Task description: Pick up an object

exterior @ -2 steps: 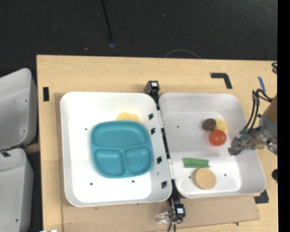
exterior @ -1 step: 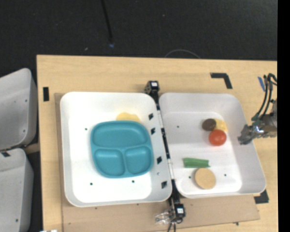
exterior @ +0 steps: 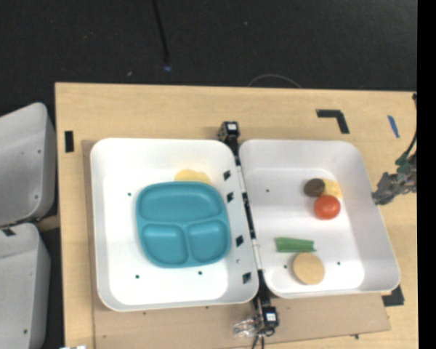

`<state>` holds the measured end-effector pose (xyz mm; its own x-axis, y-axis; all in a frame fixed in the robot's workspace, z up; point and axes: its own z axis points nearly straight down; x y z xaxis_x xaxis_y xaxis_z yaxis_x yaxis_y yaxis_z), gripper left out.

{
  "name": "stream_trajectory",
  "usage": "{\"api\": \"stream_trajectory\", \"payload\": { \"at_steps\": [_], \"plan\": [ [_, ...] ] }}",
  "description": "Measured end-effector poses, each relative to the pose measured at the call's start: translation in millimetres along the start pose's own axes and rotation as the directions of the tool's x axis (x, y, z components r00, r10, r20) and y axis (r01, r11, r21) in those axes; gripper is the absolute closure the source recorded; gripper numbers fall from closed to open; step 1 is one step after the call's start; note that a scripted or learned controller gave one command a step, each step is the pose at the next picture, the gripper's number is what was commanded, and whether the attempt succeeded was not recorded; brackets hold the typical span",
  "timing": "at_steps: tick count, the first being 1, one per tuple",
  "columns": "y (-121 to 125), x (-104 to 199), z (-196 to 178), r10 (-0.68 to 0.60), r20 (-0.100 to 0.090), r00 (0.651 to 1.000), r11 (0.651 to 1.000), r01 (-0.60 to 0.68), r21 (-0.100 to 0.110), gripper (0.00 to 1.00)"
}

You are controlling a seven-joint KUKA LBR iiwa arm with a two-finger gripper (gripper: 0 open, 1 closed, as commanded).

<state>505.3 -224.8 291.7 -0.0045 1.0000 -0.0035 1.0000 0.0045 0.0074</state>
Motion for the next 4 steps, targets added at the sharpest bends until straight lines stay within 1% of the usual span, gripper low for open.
{"api": "stream_trajectory", "payload": {
  "at_steps": [1, 2, 3, 4],
  "plan": [
    [1.8, 50.5, -5.1, -0.003, -0.004, 1.000, 1.000, 0.003, 0.005, 1.00],
    [8.9, 106.5, 6.9, -0.001, -0.003, 1.000, 1.000, 0.001, 0.006, 1.00],
    [7.5, 159.4, 2.9, -0.003, -0.005, 1.000, 1.000, 0.003, 0.006, 1.00],
    [14.9, 208.7, 12.5, -0.002, -0.004, 1.000, 1.000, 0.002, 0.009, 1.00]
  ]
}}
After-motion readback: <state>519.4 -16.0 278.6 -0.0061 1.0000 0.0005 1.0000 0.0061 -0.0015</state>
